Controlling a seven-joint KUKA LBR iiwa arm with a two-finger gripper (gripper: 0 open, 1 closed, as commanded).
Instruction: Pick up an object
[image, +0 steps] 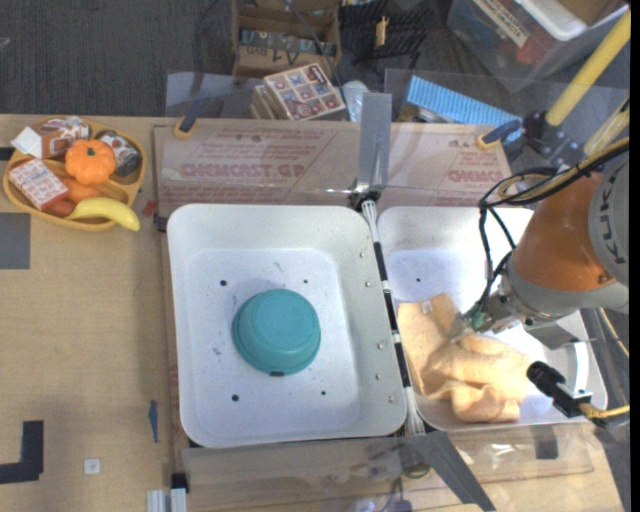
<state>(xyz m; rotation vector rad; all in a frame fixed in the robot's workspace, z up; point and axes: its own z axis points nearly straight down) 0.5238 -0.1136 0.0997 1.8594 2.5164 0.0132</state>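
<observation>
Tan bench (80, 330); white bins (200, 250); cluttered floor behind.

The two bins, left (200, 250) and right (410, 240), look like smooth white plastic with a soft sheen. At the centre of the left one, the teal bowl (277, 331) is matt, smooth plastic. In the right bin, toward 5 o'clock, the yellow cloth (470, 375) looks soft, crumpled and matt. The arm (570, 240) at 3 o'clock shows a glossy orange band. The desk (80, 330) has a matt, wood-like brown surface. At 10 o'clock, the yellow dish (20, 190) holds shiny plastic-looking fruit.
</observation>
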